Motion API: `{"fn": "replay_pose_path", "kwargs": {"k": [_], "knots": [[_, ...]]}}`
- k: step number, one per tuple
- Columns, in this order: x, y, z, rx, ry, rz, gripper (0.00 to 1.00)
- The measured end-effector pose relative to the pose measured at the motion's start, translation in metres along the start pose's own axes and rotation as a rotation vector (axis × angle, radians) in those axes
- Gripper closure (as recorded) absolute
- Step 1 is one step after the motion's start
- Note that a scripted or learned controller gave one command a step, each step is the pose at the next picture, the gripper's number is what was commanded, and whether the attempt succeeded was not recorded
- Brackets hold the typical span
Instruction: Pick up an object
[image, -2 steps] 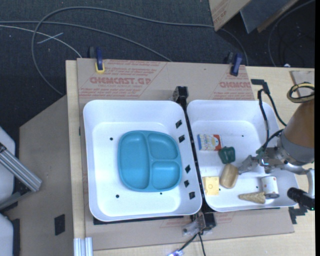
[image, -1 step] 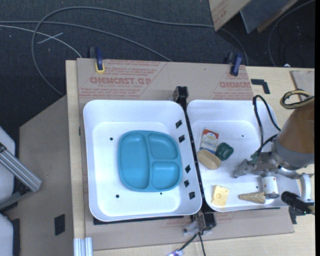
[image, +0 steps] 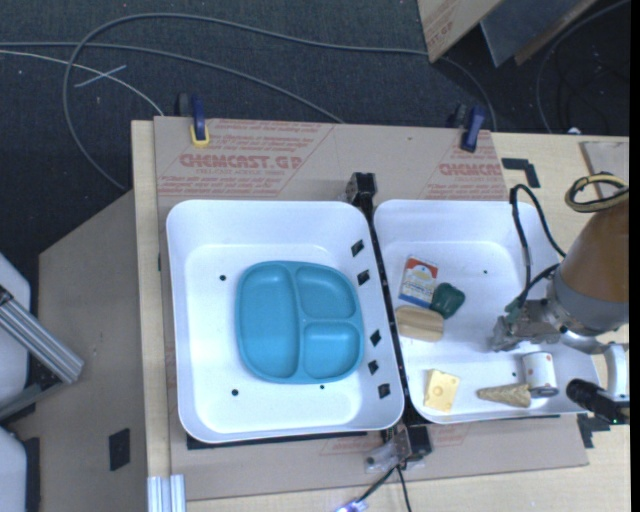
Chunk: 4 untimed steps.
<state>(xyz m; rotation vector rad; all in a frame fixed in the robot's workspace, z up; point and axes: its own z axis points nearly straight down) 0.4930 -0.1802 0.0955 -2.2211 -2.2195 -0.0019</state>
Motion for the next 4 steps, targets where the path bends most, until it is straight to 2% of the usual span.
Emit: {"fn": "replay_pose_path", "kwargs": {"k": [1, 2, 4], "knots": [[-0.002, 0.002, -0.063, -0.004, -0.003, -0.002, 1.00], [-0.001, 0.003, -0.107, -0.004, -0.003, -0.003, 1.00], [0.113, 0.016, -0.124, 0.000, 0.000, -0.006, 1.00]]}}
